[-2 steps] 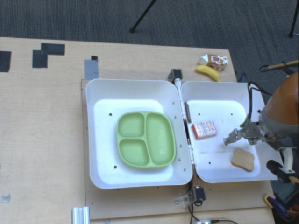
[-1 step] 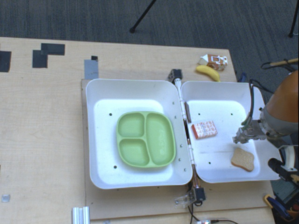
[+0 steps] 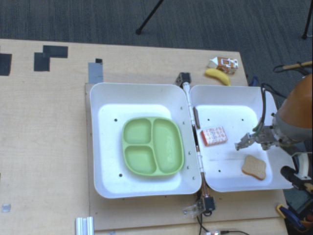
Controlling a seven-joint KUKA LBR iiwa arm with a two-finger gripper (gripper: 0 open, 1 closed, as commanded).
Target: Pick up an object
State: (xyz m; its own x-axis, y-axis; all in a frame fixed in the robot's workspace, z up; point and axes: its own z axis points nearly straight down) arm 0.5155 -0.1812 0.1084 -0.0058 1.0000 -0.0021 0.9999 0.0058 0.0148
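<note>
Pincer [image 3: 243, 144] low over right bin [image 3: 230, 99], spread or pressed together: cannot tell. Toast [image 3: 254, 167] just beside it, box [image 3: 213, 135] near, both free for picking. Green tray [image 3: 152, 146] in left bin [image 3: 132, 93].

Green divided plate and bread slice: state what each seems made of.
Green divided plate: likely moulded plastic, judging by its uniform pale green colour, smooth soft sheen and rounded compartments. Bread slice: matt tan with a darker crust edge; foam or plastic replica or real bread, cannot tell.
</note>
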